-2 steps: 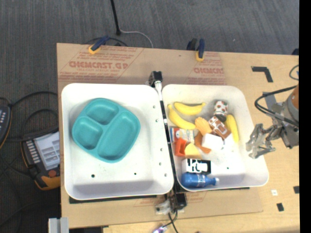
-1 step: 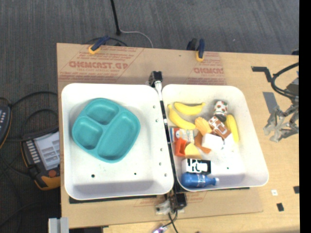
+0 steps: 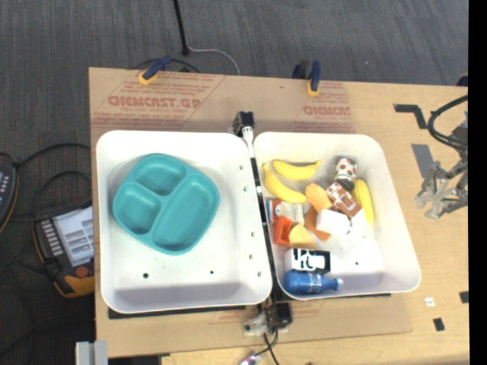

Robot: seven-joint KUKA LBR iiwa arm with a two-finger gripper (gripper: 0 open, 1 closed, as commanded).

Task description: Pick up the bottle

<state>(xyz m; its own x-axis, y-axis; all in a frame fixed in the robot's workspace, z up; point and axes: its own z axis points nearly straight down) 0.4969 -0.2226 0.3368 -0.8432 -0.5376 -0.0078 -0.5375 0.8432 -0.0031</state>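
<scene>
"CHEMCAST GP" is printed in red on the brown board (image 3: 163,97) under the bins. The blue bottle (image 3: 310,283) is laid on its side at the near edge of the right bin (image 3: 396,265), beside bananas (image 3: 288,179). A teal divided plate (image 3: 166,202) is held in the left bin (image 3: 122,284). The gripper (image 3: 441,192) is seen well apart, right of the bins; its state cannot be told.

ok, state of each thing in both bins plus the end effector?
blue bottle: lying on its side, right bin's near edge
teal divided plate: flat in left bin, compartments bare
bananas: lying loose, right bin
white block: resting on the pile
end effector: outside the bins, to the right, holding nothing
</scene>
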